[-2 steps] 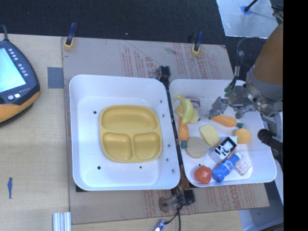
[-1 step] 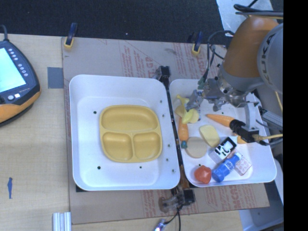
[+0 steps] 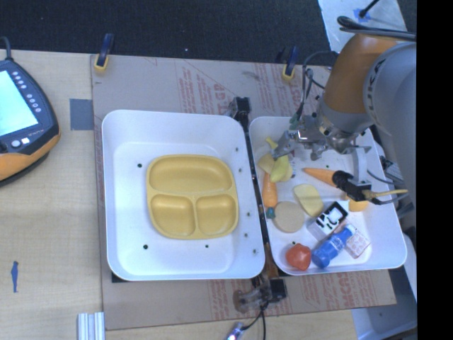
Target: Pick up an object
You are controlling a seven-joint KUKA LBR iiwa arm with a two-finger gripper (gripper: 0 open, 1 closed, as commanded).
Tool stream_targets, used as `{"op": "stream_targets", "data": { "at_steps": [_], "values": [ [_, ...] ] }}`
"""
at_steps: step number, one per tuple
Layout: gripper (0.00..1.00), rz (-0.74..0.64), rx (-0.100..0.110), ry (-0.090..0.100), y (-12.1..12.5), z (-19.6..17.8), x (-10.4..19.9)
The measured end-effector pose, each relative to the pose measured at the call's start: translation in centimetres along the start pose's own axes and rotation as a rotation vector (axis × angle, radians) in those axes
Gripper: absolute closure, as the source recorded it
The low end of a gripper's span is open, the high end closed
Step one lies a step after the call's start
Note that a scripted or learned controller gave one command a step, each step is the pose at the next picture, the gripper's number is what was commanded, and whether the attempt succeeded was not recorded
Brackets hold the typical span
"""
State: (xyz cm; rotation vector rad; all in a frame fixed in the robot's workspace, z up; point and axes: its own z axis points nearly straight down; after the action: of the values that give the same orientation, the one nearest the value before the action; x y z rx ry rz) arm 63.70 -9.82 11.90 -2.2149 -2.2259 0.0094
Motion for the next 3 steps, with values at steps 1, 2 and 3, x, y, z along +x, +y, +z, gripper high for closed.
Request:
{"op": "stream_targets", "data": {
  "at_steps": [1,2,3],
  "values": [
    [0.0,-0.002,-0.003,0.001,1.9,2.2,0.4],
    [0.0,-0.001,-0.002,0.001,2.0,2.6,-0.2],
    [0.0,0.0,0.0,0.001,0.6,2.7,0.0]
  ]
}}
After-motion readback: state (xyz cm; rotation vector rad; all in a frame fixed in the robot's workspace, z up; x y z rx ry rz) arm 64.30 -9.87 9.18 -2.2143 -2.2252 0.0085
